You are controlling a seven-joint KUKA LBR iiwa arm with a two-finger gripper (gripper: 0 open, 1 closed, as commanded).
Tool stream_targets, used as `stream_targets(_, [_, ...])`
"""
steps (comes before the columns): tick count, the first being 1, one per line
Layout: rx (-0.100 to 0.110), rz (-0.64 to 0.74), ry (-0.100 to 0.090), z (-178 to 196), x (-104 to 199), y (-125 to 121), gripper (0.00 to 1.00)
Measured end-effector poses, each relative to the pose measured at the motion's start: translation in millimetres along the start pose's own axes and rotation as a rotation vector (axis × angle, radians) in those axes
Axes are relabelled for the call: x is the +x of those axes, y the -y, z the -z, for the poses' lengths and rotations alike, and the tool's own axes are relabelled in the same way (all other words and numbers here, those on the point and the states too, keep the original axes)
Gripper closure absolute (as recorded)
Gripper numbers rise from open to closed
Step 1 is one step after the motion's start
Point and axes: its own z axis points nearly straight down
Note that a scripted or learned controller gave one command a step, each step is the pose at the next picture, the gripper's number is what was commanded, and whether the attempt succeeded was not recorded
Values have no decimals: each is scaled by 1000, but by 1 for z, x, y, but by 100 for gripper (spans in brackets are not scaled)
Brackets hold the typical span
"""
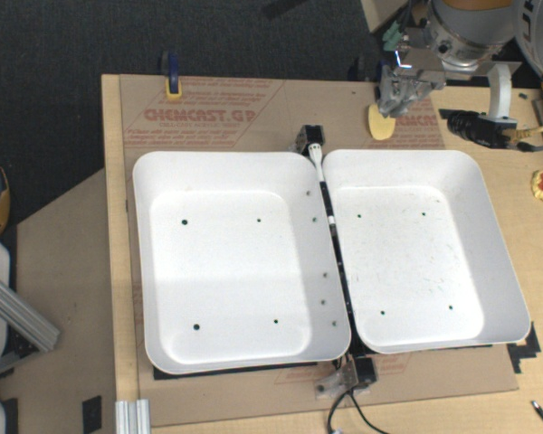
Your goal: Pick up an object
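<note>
Two smooth white bins lie below me, left bin [222,260] and right bin [421,247], both rounded. My gripper [396,107] points down beyond them, touching a small pale yellow object [381,124]; grip unclear.

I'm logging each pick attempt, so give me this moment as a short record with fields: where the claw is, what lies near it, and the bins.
claw position: claw beyond the far edge of the right bin, over the bench board
object near claw: small yellow object on the board, just below the claw tip
contact: cannot tell whether the claw touches it
left bin: white, shallow
right bin: white, shallow, faint specks
other: blue-and-yellow clamp at the board's far edge
</note>
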Motion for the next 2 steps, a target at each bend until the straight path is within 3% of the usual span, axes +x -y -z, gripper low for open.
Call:
stream_targets(1, [11,21,-9,-37,137,5,100])
stream_targets(2, [-1,3,-2,-2,48,0,100])
